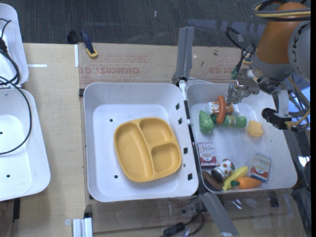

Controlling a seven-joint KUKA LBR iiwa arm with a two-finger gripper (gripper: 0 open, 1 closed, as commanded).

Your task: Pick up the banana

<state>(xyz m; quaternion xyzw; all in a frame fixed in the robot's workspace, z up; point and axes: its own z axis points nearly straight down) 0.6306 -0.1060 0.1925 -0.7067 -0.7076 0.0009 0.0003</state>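
The yellow banana [235, 176] lies near the front edge of the right bin [276, 147], between a brown-and-white ball [223, 169] and an orange carrot [248, 183]. My gripper [234, 95] hangs over the far part of that bin, just above a red sausage [221, 109]. It is well behind the banana and apart from it.
The left bin [98, 132] holds a yellow divided plate [147, 148]. In the right bin also lie a green vegetable [206, 122], a green bottle [235, 121], a yellow chunk [255, 128], a red box [207, 153] and a small carton [260, 167].
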